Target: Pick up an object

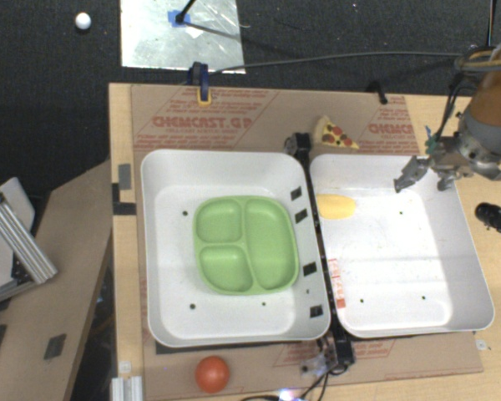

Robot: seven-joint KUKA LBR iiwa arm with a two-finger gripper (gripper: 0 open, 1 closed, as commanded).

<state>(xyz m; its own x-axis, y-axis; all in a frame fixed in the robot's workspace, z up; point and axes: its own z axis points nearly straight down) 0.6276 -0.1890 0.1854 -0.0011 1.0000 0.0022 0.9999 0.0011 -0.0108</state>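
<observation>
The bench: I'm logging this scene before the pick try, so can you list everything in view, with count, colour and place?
bins: 2, white, side by side on the bench
tray: 1, green, four compartments, in the left bin
yellow piece: 1, yellow, in the right bin near its upper left corner
pizza slice: 1, yellow with red spots, on the board behind the bins
ball: 1, orange-red, on the board in front of the left bin
small ball: 1, white, on the dark surface at upper left
clamp: 1, blue, at the board's far edge
arm: 1, grey and orange, reaching in from the right
hand: 1, dark, over the right bin's far edge
</observation>
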